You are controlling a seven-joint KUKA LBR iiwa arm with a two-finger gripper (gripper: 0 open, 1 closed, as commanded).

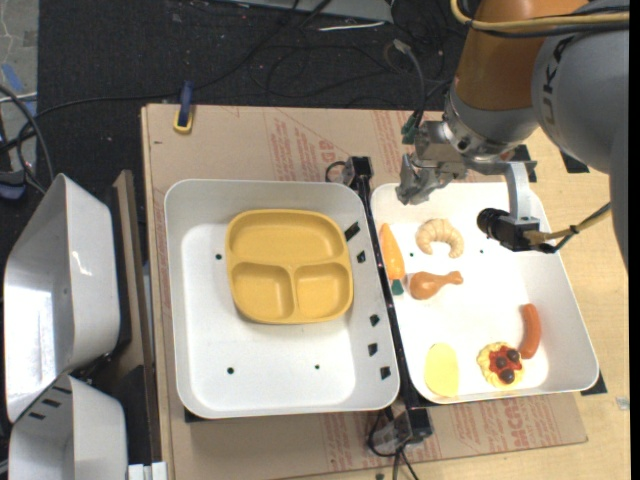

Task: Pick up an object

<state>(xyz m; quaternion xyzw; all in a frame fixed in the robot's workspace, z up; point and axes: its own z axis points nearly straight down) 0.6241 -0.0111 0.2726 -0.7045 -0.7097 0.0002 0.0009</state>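
Note:
My gripper hangs over the far left corner of the right bin, just above and left of a pale croissant. An orange carrot lies along that bin's left wall, with a brown chicken drumstick beside it. Toward the near edge lie a yellow oval slice, a small tart with dark berries and a red sausage. I see nothing held by the gripper.
The left bin holds a yellow divided plate. The arm's grey and orange body looms over the far right. White containers stand left of the bench, and cables trail behind it.

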